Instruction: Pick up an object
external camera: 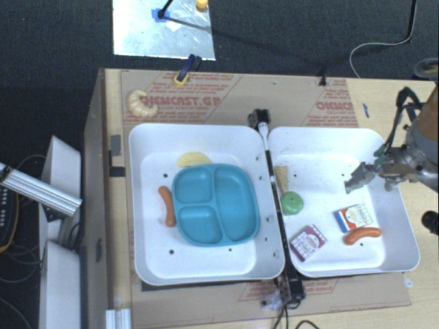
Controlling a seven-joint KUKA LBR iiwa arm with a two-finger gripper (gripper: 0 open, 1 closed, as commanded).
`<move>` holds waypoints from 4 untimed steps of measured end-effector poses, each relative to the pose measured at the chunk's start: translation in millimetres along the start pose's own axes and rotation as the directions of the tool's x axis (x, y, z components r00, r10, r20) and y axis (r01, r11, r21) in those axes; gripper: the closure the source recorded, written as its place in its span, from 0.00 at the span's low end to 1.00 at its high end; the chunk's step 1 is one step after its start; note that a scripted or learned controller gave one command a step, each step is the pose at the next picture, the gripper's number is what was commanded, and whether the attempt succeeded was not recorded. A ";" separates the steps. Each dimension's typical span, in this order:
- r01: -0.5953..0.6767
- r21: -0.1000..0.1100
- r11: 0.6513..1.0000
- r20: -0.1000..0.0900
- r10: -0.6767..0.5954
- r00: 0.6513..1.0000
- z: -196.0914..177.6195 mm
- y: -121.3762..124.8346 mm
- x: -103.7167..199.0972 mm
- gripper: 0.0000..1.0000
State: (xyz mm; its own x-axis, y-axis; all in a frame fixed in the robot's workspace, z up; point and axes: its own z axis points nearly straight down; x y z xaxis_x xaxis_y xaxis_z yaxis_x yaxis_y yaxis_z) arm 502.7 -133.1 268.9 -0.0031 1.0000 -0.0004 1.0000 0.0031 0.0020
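Camera view looks down at a slant on two shallow white bins side by side on a cardboard-covered surface. Reaching in from the right, the grey arm holds its gripper above the upper right part of the right bin, with nothing between its fingers; whether they are apart or together cannot be told from here. Candidate objects lie below it in that bin: a small blue-and-white carton with an orange sausage just beside it, a maroon packet nearer the divider, and a green ball near a pale cone. The left bin holds a blue divided plate, another sausage beside it, and a yellow piece tucked behind. The gripper seems poised to descend, probably toward the carton, the nearest item.
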 end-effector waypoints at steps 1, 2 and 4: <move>-0.003 0.003 1.000 0.000 0.003 1.000 86.3 9.4 -39.2 0.00; -0.002 0.003 1.000 -0.001 0.002 1.000 156.6 -1.6 -51.1 0.00; 0.001 -0.002 1.000 0.000 -0.001 1.000 143.3 46.0 -59.7 0.00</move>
State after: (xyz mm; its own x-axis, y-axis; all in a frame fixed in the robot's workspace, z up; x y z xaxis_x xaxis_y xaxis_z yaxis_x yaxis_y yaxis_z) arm 549.2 -192.7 125.7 -0.0036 1.0000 -0.0008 1.0000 0.0036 0.0041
